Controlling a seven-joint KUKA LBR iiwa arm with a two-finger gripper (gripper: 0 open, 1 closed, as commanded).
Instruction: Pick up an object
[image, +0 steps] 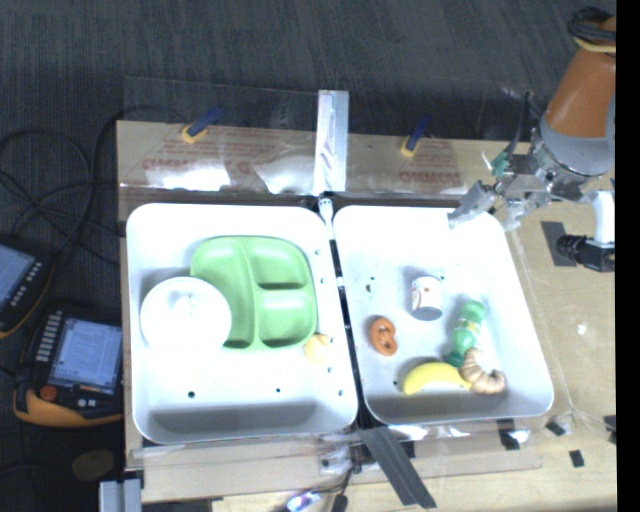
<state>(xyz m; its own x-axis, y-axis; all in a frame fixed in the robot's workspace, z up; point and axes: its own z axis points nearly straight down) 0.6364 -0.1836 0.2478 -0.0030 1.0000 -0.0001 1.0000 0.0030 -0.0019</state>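
The gripper (478, 205) hangs over the right bin (520, 290) at its 1 o'clock corner, holding nothing, and I cannot tell how wide it is. The toys lie well apart from it toward 5 o'clock: a yellow banana (432, 377), a green bottle (465, 330), a small white cup (426, 293) and an orange donut (383, 336). The banana looks light, smooth and a bit slippery, so pinching across its fat middle seems best.
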